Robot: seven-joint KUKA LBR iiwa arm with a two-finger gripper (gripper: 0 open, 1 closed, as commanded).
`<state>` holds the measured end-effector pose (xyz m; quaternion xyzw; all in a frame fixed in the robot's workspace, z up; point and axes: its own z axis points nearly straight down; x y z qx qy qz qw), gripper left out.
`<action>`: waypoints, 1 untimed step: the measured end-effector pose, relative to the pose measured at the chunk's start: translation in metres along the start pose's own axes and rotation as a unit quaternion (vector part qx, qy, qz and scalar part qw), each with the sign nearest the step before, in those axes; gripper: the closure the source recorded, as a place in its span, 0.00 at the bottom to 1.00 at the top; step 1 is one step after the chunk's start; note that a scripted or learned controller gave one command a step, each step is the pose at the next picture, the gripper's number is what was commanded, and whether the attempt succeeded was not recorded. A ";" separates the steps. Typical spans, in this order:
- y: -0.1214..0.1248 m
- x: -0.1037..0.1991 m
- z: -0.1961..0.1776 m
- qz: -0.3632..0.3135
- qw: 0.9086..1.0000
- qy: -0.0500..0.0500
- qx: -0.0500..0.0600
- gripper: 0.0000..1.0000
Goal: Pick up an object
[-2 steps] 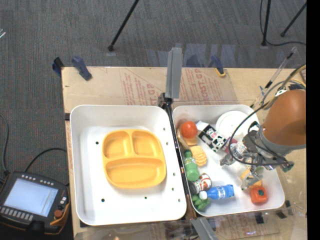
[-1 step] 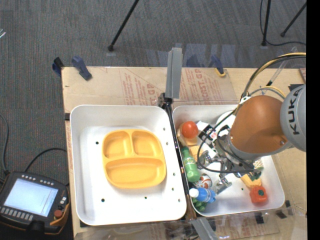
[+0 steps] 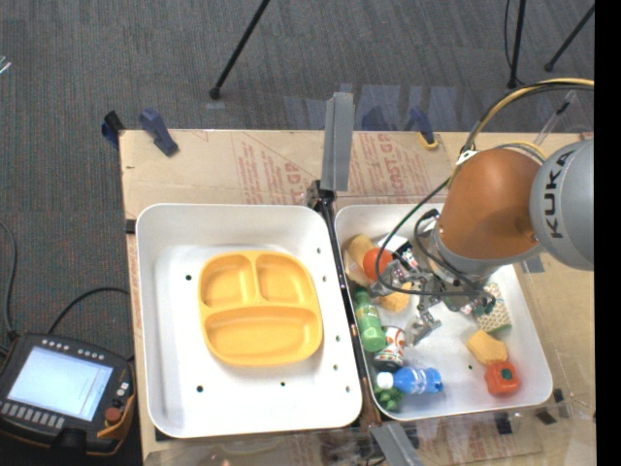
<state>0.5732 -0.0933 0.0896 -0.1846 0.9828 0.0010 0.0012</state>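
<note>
Nearest the camera, at the lower left, a teach pendant (image 3: 60, 388) with a lit screen is seen on the floor beside the bench. Along the near wall of the right bin (image 3: 532, 304) a blue-and-white bottle (image 3: 419, 381) is laid on its side, with an orange block (image 3: 502, 379) near the bin's near right corner and a yellow block (image 3: 485, 346) just behind it. A green bottle (image 3: 369, 324) is laid lengthwise against the bin's left wall, touching a small can (image 3: 390, 342) at its near end.

The gripper (image 3: 425, 324) is lowered into the middle of the right bin, its grey metal fingers pointed down over the bare white floor between the green bottle and the yellow block. Whether the fingers are apart or together cannot be told, and nothing is seen between them. Above it the arm (image 3: 543, 212) is bent in from the right, its orange band (image 3: 490, 204) covering the far part of the bin.

Open floor is left near the bin's centre and far right corner. A yellow-and-orange object (image 3: 371, 257) is crowded against the far left wall.

In the left bin (image 3: 165, 260) a yellow divided tray (image 3: 260, 307) is set centrally, with free white margin on all sides.
</note>
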 end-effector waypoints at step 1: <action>0.000 -0.001 -0.010 0.002 1.000 -0.001 -0.001 1.00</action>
